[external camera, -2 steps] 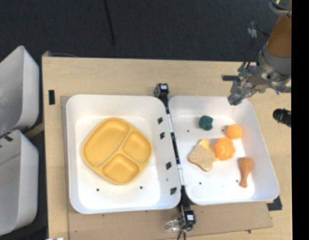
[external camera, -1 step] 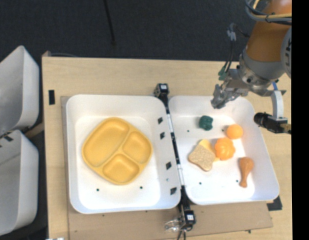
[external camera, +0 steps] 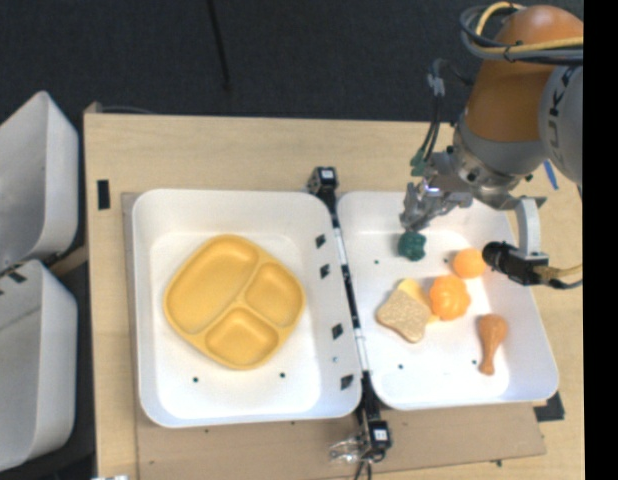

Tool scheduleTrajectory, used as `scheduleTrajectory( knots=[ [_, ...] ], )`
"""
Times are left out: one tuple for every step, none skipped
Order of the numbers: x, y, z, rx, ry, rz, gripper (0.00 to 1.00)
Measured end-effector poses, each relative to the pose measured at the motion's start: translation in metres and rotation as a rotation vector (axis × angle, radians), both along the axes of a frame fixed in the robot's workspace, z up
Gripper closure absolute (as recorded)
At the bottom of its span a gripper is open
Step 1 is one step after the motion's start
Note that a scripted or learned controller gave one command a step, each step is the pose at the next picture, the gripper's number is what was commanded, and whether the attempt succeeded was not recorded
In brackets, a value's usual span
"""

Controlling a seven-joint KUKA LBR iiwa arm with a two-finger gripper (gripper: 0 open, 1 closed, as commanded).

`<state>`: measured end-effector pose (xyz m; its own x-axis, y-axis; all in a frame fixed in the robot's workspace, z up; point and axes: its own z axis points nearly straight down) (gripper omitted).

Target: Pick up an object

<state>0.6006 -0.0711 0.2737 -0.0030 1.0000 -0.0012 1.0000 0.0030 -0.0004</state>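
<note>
In the right bin (external camera: 524,383) lie several toy foods. A small dark green piece (external camera: 415,246) rests near the bin's far left part. My gripper (external camera: 419,218) hangs right over it, its tip at or just above the piece's top. No object is visibly lifted. Nearby are a small orange fruit (external camera: 469,262), a larger orange fruit (external camera: 449,297), a slice of bread (external camera: 403,314) leaning on a yellow wedge (external camera: 411,288), and a brown drumstick (external camera: 491,340).
The left bin (external camera: 149,368) holds a yellow divided plate (external camera: 234,300). A ridge with black clips (external camera: 341,268) separates the two bins. The arm's grey and orange body (external camera: 509,88) rises over the right bin's far side.
</note>
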Motion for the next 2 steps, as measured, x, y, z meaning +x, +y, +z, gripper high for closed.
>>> scheduleTrajectory(
  knots=[
    [-0.018,0.052,-0.015,0.000,0.000,0.001,1.00],
    [-0.041,0.103,-0.026,0.001,0.001,0.002,1.00]
  ],
)
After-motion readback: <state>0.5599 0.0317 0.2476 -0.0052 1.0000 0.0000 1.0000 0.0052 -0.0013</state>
